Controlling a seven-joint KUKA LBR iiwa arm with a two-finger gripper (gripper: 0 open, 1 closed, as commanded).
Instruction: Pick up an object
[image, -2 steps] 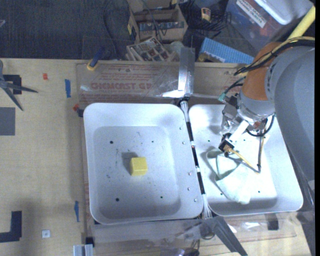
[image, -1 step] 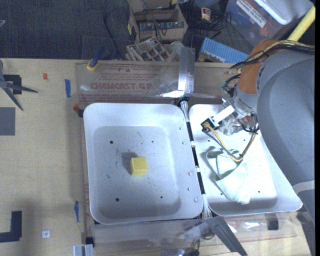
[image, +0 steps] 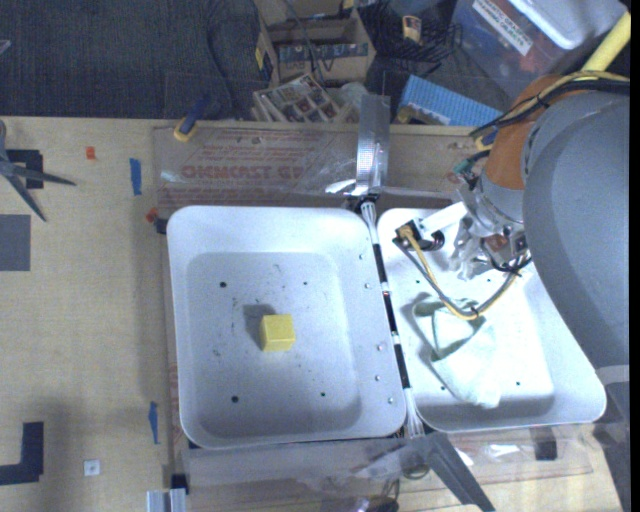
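Yellow block (image: 278, 332) mid-bin, well off walls

A small yellow block (image: 278, 332) lies in the left bin (image: 200, 240), on its flat grey floor, a little left of the middle and slightly toward the near side. It looks like a cube, resting flat on one face, with its edges turned a little askew to the bin's walls. Its top face is brighter yellow, its near face duller. It casts a dark shadow on its far-left side. It stands well apart from every wall.
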